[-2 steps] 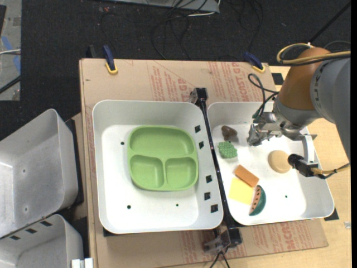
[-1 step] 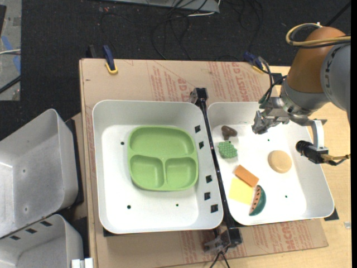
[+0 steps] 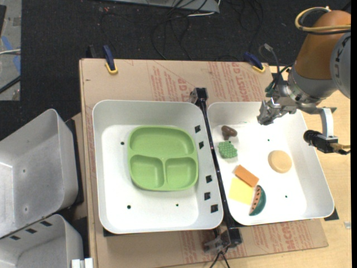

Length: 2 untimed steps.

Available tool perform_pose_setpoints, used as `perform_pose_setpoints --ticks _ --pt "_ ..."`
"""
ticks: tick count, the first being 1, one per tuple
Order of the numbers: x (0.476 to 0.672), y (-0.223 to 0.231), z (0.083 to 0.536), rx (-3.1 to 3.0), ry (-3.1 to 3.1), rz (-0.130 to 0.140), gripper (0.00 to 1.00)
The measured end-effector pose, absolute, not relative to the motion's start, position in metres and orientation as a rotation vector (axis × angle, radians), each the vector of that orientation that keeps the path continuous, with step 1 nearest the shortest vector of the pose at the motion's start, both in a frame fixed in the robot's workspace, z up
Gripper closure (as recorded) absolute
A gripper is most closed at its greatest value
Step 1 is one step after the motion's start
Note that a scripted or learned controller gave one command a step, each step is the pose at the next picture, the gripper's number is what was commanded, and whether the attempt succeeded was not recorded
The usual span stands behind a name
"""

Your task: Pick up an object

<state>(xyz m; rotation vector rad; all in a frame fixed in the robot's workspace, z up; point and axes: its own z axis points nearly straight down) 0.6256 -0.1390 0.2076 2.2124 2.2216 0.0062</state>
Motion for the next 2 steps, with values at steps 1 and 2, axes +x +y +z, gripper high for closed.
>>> perform_pose_setpoints --ticks 1,2 --pt "0.627 -0.139 0.261 2.212 2.221 0.006 1.0" --pt "0.606 -0.095 0.266 2.215 2.231 0.001 1.0"
